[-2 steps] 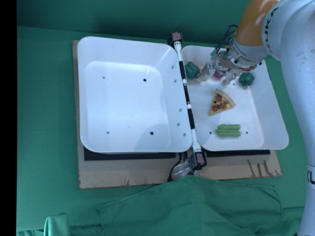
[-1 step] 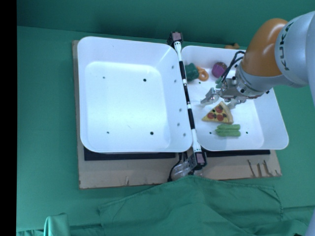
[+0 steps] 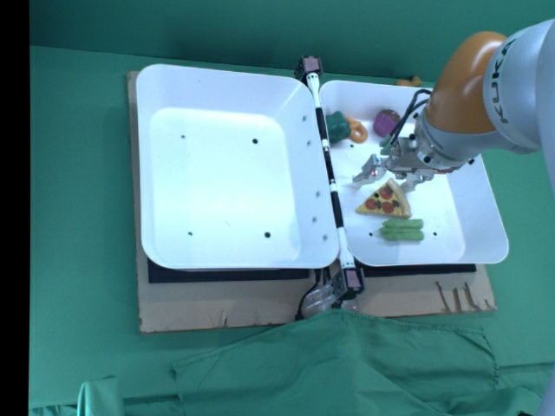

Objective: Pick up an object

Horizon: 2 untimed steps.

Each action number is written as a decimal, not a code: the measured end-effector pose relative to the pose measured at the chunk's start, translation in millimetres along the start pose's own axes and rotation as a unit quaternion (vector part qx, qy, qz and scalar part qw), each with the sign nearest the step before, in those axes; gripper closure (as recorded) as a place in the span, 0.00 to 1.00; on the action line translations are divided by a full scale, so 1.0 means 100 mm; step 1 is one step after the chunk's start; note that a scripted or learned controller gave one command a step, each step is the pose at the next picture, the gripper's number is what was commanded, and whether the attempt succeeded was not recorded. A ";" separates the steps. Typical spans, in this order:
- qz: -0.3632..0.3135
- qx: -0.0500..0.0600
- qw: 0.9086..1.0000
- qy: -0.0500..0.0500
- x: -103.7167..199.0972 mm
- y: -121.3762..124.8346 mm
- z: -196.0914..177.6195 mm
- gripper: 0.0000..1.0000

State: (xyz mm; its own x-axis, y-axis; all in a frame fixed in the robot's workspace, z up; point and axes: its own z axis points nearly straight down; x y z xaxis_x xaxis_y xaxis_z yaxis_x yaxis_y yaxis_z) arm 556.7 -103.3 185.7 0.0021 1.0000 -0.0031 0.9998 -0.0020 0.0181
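Fixed overhead camera, ordered from the near edge of the bench to the far. A loose fold of green cloth (image 3: 347, 362) lies along the near edge, just in front of the brown cardboard sheet (image 3: 173, 310) that carries both bins. On it sit the left shallow white plastic bin (image 3: 147, 146), its floor bare, and the right shallow white plastic bin (image 3: 486, 232), which holds all the candidate objects. Nearest in the right bin, close to its near edge, lies a green toy bean pod (image 3: 401, 230); just beyond it rests a flat triangular toy pizza slice with red topping (image 3: 383, 201). The two-finger gripper (image 3: 386, 173) hangs directly over the far tip of the pizza slice, its fingers seemingly spread apart with nothing between them, a posture judged to precede a grasp of that slice, which lies flat and unobstructed. Farther back, near the far edge, sit a green and orange toy piece (image 3: 342, 128) against the dividing wall and a purple toy vegetable (image 3: 387, 122) beside it. The grey arm (image 3: 512, 76) enters over the right bin's far right corner, so leaving the near objects unobstructed.
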 end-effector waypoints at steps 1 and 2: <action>-0.001 0.001 1.000 -0.001 -0.11 0.82 0.03 0.00; 0.003 0.000 1.000 -0.001 -0.37 -0.10 -0.01 0.00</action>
State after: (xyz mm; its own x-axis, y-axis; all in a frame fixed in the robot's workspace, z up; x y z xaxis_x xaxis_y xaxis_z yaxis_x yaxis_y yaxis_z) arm 546.6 -140.1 186.4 0.0074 1.0000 -0.0052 0.9998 -0.0073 0.0186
